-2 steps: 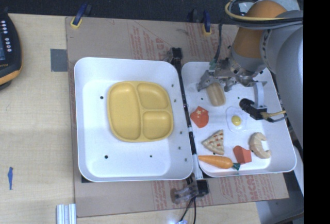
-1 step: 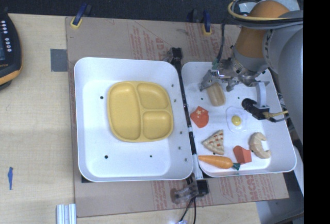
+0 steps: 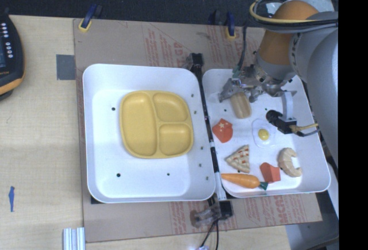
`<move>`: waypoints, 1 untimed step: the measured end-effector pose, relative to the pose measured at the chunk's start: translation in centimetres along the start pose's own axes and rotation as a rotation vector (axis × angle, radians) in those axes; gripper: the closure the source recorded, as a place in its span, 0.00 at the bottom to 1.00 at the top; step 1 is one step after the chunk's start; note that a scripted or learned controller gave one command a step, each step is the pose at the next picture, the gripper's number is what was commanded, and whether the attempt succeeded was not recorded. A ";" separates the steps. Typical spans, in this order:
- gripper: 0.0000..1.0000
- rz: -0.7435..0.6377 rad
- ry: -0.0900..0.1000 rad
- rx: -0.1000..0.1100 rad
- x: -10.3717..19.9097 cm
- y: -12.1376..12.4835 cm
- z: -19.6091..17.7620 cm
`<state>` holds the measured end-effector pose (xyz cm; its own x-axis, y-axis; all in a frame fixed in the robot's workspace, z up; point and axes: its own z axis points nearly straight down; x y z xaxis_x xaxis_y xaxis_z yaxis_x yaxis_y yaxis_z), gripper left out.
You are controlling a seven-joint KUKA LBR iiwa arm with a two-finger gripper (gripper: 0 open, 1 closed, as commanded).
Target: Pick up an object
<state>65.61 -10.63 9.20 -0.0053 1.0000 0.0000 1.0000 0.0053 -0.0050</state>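
Observation:
My gripper (image 3: 240, 91) is low over the far part of the right bin (image 3: 307, 145), its fingers spread open. A tan bread roll (image 3: 241, 107) lies just below it, with its upper end at the fingertips but not gripped. Also in this bin are a red strawberry (image 3: 222, 130), a fried egg (image 3: 263, 134), a pizza slice (image 3: 238, 158), an orange carrot (image 3: 241, 180), a red block (image 3: 270, 172) and a pale doughnut piece (image 3: 289, 162).
The left bin (image 3: 100, 128) holds a yellow divided plate (image 3: 156, 123). The grey arm with its orange band (image 3: 282, 36) reaches in over the right bin's far right corner. A dark handset (image 3: 8, 50) lies on the bench at far left.

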 end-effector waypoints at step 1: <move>0.00 0.003 -0.001 -0.005 -1.3 0.0 -1.3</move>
<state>65.67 -11.94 10.50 -0.0023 1.0000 -0.0014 1.0000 0.0023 -0.0001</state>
